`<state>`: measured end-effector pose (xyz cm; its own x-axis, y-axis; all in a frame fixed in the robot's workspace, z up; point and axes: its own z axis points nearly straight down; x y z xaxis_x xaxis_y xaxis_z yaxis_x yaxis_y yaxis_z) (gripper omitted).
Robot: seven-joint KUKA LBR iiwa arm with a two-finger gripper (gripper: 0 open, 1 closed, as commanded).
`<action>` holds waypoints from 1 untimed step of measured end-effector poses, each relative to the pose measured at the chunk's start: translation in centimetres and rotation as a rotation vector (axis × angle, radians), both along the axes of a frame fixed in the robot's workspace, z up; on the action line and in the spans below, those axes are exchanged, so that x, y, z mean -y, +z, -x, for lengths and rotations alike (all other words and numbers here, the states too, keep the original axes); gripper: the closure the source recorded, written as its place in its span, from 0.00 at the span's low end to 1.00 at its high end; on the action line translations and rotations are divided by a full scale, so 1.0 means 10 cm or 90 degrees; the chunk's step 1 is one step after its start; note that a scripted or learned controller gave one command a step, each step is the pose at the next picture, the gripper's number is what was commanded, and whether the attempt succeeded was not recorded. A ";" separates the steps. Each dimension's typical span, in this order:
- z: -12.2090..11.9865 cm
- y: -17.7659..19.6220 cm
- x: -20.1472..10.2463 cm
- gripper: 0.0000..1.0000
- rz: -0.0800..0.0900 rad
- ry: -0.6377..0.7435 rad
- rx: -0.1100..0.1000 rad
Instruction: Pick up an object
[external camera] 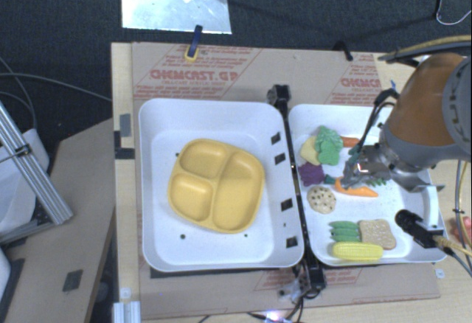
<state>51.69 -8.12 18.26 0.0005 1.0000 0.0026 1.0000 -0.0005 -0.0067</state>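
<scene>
White plastic forms the two shallow bins side by side at the centre of the camera view. A yellow divided plate (217, 185) lies alone in the left bin (158, 122), tilted a little. The right bin (310, 116) holds toy foods: a green broccoli (328, 144) near its upper left, a purple piece (312, 173) below it, a round cookie (321, 200), an orange carrot (359, 192), green beans (344, 230), a slice of bread (377, 233) and a yellow corn cob (358, 251) along the lower edge. From the right of the frame the grey and orange arm (435, 111) reaches in, and its gripper (356, 174) hangs low just above the carrot. Whether it is parted or closed cannot be told from this angle, nor whether it touches the carrot.
</scene>
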 end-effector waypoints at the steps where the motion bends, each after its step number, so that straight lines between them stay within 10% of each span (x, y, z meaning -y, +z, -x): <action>1: 0.32 -0.27 0.06 1.00 0.001 0.000 0.003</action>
<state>48.50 -8.68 15.59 0.0008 1.0000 0.0008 1.0000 -0.0008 -0.0024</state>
